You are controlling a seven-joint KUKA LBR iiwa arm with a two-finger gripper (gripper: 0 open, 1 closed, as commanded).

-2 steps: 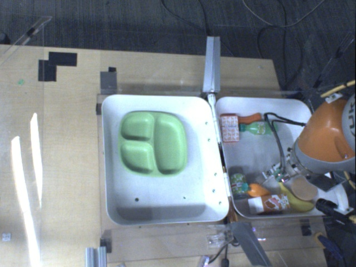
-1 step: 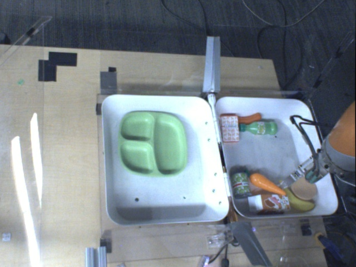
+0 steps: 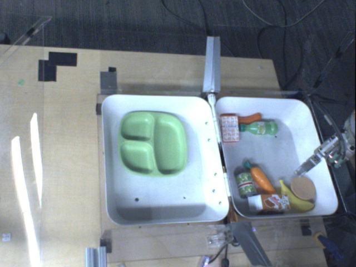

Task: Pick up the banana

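Nearest the lens, just left of and below the two-finger gripper (image 3: 309,164): curved yellow banana (image 3: 296,201), lying along the right white bin's (image 3: 289,105) front wall, partly under a round tan disc (image 3: 303,188). Further left: green sectioned tray (image 3: 154,142). Gripper's fingertips close together, holding nothing, apart from the banana.

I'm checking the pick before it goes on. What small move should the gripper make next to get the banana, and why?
Probably shift the gripper toward the right bin's near corner and lower it. The banana lies there, partly under a tan disc, beside a carton, so only its curved near edge shows for a grasp.
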